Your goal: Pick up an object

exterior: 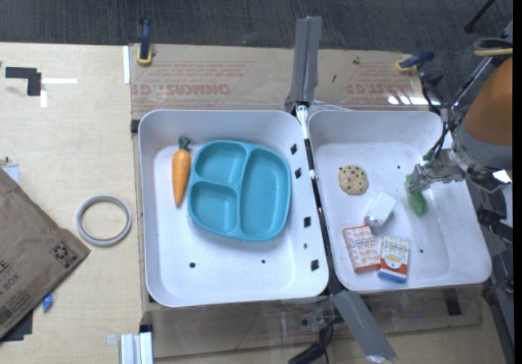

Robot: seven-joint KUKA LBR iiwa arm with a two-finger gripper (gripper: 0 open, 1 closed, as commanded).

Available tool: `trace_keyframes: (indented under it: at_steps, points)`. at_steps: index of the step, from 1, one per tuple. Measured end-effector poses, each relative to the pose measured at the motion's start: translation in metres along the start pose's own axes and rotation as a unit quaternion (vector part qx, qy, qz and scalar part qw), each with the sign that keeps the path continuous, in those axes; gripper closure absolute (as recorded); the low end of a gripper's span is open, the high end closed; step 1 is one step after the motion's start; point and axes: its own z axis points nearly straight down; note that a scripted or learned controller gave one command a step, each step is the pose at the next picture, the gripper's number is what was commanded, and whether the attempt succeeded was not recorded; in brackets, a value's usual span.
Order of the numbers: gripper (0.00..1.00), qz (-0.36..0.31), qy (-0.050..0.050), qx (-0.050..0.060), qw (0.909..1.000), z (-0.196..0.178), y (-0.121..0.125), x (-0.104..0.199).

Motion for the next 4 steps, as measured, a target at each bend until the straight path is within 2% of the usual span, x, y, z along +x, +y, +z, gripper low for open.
trace_keyframes:
  at_steps: [1, 2, 3, 4]
  points:
    - [0.0, 0.0, 0.0, 0.0, 1.0, 0.0, 0.0, 0.0]
    - [0.0, -0.034, 0.009, 0.008, 0.9994, 0.018, -0.008, -0.012]
    - [1.0, -0.034, 0.007, 0.008, 0.9994, 0.009, -0.008, -0.014]
    - [1.0, 0.084, 0.004, 0.01, 0.9964, -0.076, 0.026, 0.027]
